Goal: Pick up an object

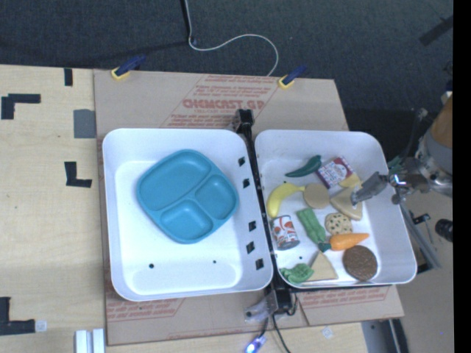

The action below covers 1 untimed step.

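We read red print on cardboard (221, 105) — illegible | gripper (370, 187) over right bin (383, 153) — grip state unclear

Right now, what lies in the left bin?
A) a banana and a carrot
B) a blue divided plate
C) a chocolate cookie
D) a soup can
B: the blue divided plate is what lies in the left bin, while the banana, carrot and other toy foods sit in the right bin.
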{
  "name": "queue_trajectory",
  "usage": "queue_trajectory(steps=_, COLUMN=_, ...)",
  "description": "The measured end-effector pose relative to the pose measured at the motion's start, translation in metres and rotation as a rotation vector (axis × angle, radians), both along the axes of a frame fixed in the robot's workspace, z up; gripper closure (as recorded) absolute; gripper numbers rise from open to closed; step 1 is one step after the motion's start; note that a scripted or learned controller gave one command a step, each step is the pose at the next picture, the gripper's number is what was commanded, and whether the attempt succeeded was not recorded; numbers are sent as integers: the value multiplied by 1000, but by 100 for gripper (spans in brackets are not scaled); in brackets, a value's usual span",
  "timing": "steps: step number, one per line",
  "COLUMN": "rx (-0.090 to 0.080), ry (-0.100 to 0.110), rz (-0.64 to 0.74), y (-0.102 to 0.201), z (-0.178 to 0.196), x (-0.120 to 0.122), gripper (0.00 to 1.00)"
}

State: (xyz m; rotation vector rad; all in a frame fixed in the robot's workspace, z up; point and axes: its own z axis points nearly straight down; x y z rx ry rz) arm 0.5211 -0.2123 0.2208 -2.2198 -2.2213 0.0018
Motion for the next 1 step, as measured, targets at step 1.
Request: queue_trajectory(steps=1, rx=-2, ry=-9, rz=3, y=28, z=96, x=-38, gripper=0)
